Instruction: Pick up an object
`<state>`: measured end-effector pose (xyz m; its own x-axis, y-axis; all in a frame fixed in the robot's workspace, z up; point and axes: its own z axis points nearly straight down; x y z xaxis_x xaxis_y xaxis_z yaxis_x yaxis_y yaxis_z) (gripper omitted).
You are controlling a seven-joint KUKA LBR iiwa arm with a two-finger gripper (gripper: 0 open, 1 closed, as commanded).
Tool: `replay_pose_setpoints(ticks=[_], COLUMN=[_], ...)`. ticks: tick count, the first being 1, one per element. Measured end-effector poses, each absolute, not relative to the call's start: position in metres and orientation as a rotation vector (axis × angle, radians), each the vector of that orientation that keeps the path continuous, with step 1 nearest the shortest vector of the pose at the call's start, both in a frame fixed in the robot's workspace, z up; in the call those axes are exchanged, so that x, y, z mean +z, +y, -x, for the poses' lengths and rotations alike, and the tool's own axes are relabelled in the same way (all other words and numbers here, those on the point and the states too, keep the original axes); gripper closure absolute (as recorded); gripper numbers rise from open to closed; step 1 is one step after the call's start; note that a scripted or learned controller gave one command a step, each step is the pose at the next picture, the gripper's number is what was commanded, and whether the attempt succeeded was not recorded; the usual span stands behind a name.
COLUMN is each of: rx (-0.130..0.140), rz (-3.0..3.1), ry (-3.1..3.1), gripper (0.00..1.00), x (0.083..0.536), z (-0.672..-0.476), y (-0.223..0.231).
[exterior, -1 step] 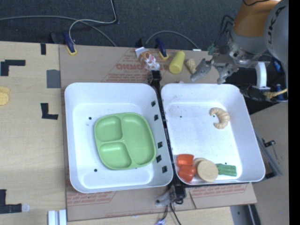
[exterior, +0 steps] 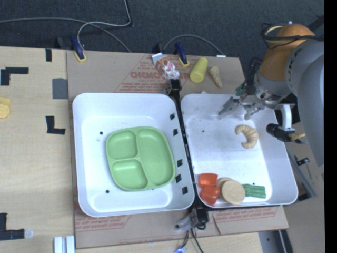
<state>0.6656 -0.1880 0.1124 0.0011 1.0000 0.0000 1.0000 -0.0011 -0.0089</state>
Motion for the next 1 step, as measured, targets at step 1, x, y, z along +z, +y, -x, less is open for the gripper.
replay_pose_setpoints(ticks=[1], rx=[0.003], rz=[2.222], ry=[-2.222], gripper=[0.0], x=[0.1492], z=[-0.6173], y=[-0.222])
